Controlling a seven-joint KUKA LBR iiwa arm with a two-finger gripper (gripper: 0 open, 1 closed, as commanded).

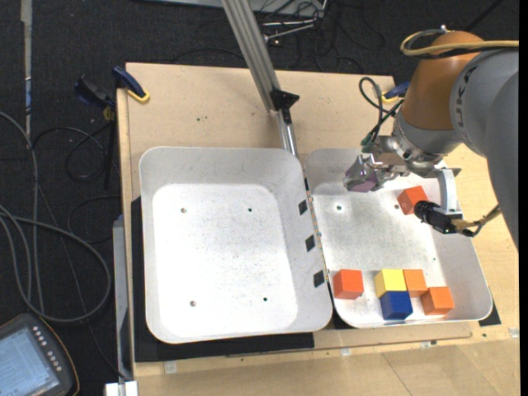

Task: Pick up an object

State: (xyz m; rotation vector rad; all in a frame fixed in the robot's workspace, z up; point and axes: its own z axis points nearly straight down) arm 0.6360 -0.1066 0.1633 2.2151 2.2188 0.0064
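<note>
Arm point(462, 89): grey with an orange band, reaching in from the right and bent down over the far end of the right bin point(462, 246)
Gripper point(363, 177): low over the far left corner of that bin; whether it is parted or closed I cannot tell from here; nothing seen held in it
Nearest block: an orange cube point(411, 198) just to the right of the gripper, lying on the bin floor, apart from it
Other blocks: well towards the near rim from the gripper; a lone orange block point(348, 283) on the left; then a cluster touching one another, yellow block point(391, 281), blue block point(396, 304), orange one point(415, 280) behind, another orange point(437, 300) at the right
Left bin point(219, 238): white, speckled, off to the gripper's left
</note>
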